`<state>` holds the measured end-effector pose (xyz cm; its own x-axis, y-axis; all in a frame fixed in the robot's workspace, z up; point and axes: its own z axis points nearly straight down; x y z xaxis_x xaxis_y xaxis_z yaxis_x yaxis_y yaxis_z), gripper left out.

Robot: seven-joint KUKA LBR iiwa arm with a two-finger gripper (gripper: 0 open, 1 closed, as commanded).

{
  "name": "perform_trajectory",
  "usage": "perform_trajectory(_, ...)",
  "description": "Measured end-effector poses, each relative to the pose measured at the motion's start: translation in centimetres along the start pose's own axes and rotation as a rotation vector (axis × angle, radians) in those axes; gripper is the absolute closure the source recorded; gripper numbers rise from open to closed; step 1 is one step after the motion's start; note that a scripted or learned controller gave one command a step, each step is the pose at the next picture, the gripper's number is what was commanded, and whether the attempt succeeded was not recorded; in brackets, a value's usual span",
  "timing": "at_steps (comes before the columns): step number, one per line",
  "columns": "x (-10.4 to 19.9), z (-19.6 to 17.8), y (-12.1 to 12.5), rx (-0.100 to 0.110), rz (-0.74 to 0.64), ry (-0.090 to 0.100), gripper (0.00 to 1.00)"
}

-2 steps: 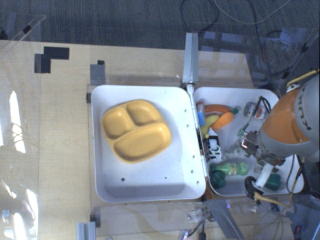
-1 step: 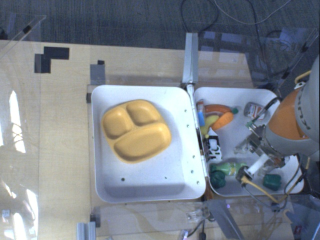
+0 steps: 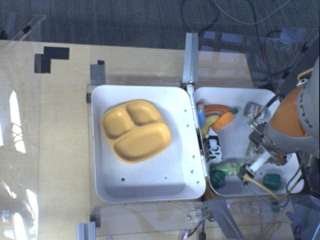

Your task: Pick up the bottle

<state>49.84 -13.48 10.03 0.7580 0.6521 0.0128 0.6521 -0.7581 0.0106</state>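
Camera view: I see the gripper point(image 3: 257, 144) over the right bin point(image 3: 239, 92) near the bottle point(image 3: 226, 170); grip state unclear to me

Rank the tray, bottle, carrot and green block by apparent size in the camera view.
1. tray, by far the largest
2. bottle
3. carrot and block look close in size, so they are left unranked against each other

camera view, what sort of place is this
Most likely a robotics lab set up for pick tests: a grey and orange arm reaches over the right bin, which sits beside the left bin on a bench, and loose cables trail across the carpet behind.
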Motion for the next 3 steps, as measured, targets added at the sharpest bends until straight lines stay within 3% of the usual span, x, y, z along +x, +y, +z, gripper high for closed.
perform_trajectory(1, 2.9, -11.4, -2.6, 0.006, 0.286, -0.011, 1.0)
perform_trajectory(2, 2.9, -11.3, -2.6, 0.007, 0.285, -0.012, 0.0)
perform_trajectory(3, 12.1, -8.3, -10.5, 0.01, 0.311, -0.015, 0.0)
